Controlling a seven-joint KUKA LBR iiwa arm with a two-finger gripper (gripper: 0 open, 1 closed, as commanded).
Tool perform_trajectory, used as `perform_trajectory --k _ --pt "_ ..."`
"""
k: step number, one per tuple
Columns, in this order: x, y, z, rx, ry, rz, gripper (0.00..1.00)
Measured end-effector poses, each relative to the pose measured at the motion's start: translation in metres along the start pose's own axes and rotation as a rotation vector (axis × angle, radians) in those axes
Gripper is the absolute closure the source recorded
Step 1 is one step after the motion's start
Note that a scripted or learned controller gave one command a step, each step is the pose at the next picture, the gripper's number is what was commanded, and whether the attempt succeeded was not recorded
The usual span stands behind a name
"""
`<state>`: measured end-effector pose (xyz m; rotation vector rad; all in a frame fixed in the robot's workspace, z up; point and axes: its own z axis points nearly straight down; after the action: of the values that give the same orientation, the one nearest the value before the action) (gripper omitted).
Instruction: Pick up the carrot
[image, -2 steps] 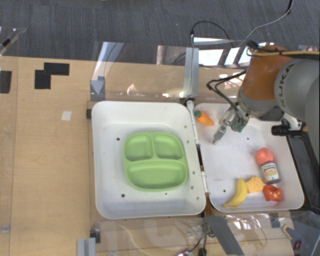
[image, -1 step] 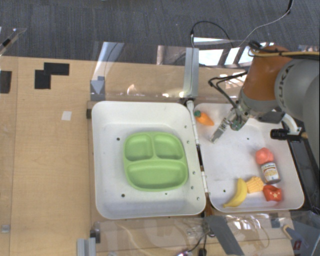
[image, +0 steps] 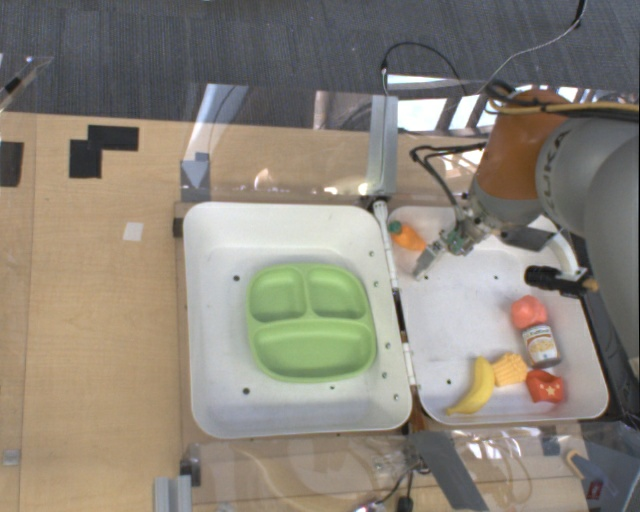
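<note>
1. Sitting unused in the left bin (image: 215, 400): green plate (image: 311, 322).
2. Carrot (image: 406, 237) lies in the right bin's (image: 590, 405) far-left corner, hard to reach.
3. Gripper (image: 432, 255) hangs just beside it, angled in; holding nothing, opening unclear.

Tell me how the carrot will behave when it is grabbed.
The carrot looks like a small, smooth toy, so probably stiff and light. Its tapered shape may slip from a pinch or roll. It lies in the right bin's far left corner, so nudges from the end effector could wedge it there.
</note>
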<state>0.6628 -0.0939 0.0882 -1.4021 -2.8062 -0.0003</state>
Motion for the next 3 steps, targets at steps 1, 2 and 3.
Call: perform_trajectory --k 1,2,3 --pt "-0.001 0.005 -0.015 -0.014 -0.012 -0.004 1.00" --pt "0.002 0.005 -0.013 -0.008 -0.001 -0.008 0.00" --pt "0.001 0.008 -0.027 -0.019 -0.013 -0.011 1.00"
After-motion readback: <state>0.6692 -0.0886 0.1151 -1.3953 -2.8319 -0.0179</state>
